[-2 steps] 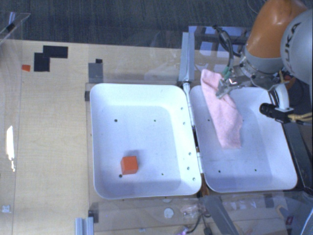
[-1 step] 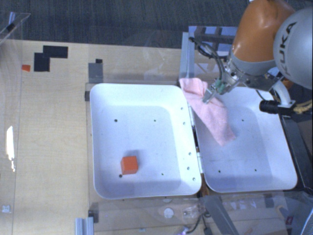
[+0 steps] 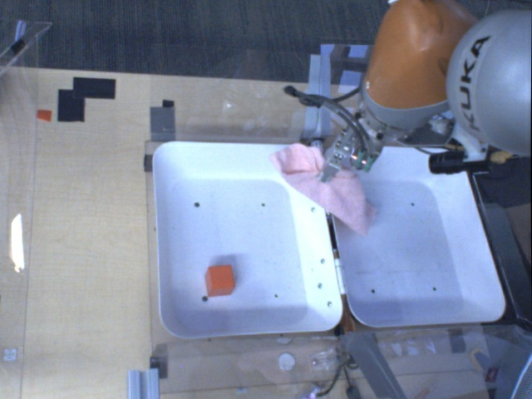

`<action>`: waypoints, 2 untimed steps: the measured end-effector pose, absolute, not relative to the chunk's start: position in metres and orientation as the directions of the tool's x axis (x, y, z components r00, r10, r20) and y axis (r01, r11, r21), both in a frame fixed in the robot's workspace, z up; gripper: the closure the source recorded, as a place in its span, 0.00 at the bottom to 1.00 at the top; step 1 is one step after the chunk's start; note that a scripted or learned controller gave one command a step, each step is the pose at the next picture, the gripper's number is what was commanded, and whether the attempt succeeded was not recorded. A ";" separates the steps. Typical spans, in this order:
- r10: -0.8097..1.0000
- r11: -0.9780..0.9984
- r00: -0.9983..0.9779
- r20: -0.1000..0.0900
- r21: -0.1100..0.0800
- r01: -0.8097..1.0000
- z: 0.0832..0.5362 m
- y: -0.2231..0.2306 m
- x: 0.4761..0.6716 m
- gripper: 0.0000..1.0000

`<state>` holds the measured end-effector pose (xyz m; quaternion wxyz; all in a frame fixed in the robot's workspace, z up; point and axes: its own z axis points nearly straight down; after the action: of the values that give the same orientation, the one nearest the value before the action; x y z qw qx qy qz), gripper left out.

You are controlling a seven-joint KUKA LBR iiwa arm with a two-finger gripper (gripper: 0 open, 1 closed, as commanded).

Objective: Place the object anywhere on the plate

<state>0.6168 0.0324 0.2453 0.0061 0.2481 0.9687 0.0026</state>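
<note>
Pale wooden bench (image 3: 83, 248) noted, black floor beyond, two shallow white plastic bins upon it. Crumpled pink cloth (image 3: 328, 185) is draped over the divide between left bin (image 3: 179, 223) and right bin (image 3: 465, 248), long axis running upper-left to lower-right. Two-finger gripper (image 3: 332, 169) is seen closed on the cloth's upper part. Small orange block (image 3: 220, 280) lies in the left bin.

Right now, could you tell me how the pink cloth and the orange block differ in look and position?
The pink cloth is soft, crumpled and larger; the orange block is small, rigid and boxy. The cloth drapes across the divide between both bins, right under the gripper; the block sits alone, low in the left bin. Both rest on white bin surfaces.
</note>
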 end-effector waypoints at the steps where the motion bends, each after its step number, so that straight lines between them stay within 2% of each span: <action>1: 0.100 0.995 -0.995 -0.011 0.005 0.100 0.238 0.074 0.600 1.00; 2: 0.003 1.000 -1.000 -0.011 0.004 0.003 0.227 0.117 0.590 1.00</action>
<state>0.5901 0.1174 0.2274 0.0055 0.0014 1.0000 0.0019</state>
